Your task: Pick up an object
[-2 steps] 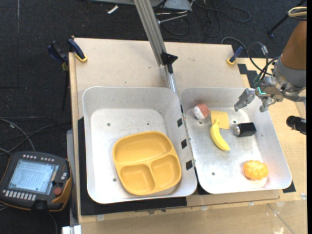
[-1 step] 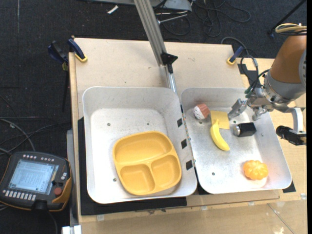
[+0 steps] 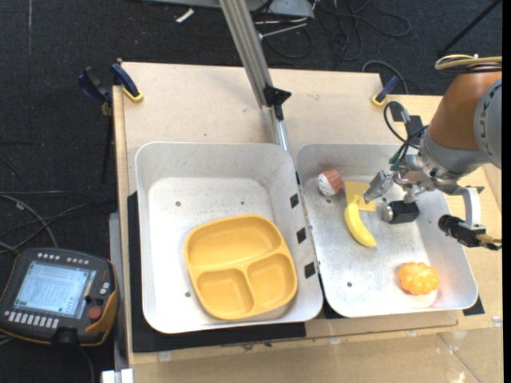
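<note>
A: Starting from the near edge, what do you see?

B: Nearest on my side, in the right bin (image 3: 335, 298), sits a small orange fruit (image 3: 418, 278), near the front right corner and well apart from everything else. In the left bin (image 3: 152, 214) lies a yellow divided plate (image 3: 239, 266), three compartments, nothing in them as far as I can tell.

A: And further back?

B: Past the orange fruit, toward the middle of the right bin, lies a banana (image 3: 358, 223), stretched roughly front to back. Just beyond it and to its left is a small red and white ball (image 3: 328, 183), near the bin's back left corner.

A: Where is your hand?

B: My gripper (image 3: 389, 196) hangs over the right bin, just beside the far end of the banana, on its right. My arm (image 3: 467, 126) comes in from that side, the orange band above the wrist.

A: Open or closed?

B: I cannot tell. Cables and fittings clutter the wrist, and whether anything sits in my grasp is not readable from this angle.

A: So how far along are you?

B: Early, I judge. All three things look to be lying on the bin floor, nothing lifted. The banana seems the likeliest pick, being closest to my hand. What is left is the whole of it: settle on it, close, and raise it.
</note>
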Motion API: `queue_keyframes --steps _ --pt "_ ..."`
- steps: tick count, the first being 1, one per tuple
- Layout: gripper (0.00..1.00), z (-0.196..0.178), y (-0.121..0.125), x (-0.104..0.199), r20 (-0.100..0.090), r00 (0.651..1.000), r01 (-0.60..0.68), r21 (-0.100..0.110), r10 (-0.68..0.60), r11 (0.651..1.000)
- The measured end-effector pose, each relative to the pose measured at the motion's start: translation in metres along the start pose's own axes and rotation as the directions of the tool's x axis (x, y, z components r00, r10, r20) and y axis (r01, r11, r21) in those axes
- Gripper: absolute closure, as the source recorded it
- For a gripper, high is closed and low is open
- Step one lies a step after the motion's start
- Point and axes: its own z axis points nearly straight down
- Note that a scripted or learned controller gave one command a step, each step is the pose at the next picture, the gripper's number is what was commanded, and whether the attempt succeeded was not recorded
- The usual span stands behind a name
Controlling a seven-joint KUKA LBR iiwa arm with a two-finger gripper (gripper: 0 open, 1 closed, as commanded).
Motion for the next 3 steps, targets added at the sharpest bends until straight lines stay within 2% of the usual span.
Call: queue_keyframes --steps 1,2,3 --pt "0.0 0.029 0.001 0.0 -0.001 1.0 0.001 0.003 -0.001 1.0" --pt "1.0 0.018 0.001 0.001 -0.001 1.0 0.001 0.003 -0.001 1.0" --pt "1.0 -0.043 -0.003 -0.004 -0.001 1.0 -0.003 -0.001 0.003 1.0"
